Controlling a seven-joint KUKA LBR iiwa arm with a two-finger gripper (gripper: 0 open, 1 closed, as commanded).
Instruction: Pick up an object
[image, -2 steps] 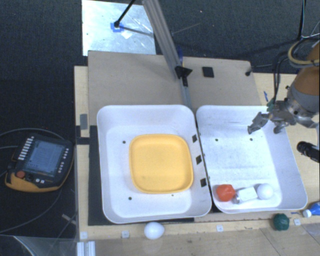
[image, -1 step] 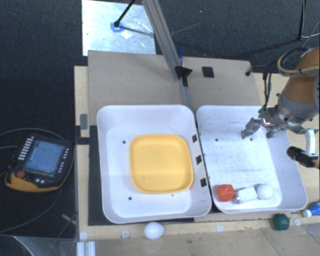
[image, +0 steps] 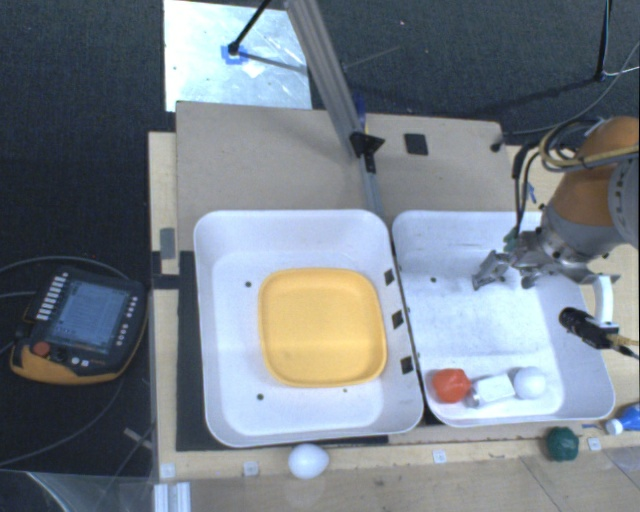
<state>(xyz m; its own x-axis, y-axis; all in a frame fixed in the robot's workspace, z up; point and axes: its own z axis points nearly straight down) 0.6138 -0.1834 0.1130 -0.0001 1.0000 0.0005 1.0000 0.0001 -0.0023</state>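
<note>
The claw (image: 497, 270) is hanging over the right bin (image: 480, 320), carrying nothing I can see, while the red ball (image: 449, 384) is sitting at the bin's near edge, waiting.

Two white bins (image: 220, 250), one yellow plate (image: 322, 326), one red object (image: 449, 384), two white balls (image: 529, 381), one green ball (image: 561, 443)

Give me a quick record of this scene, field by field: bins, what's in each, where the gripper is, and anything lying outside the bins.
left bin: yellow plate
right bin: red ball, white block, white ball, all near the front edge
gripper: above the right bin's back half, apart from the objects
outside bins: white egg, green ball, pendant
</note>
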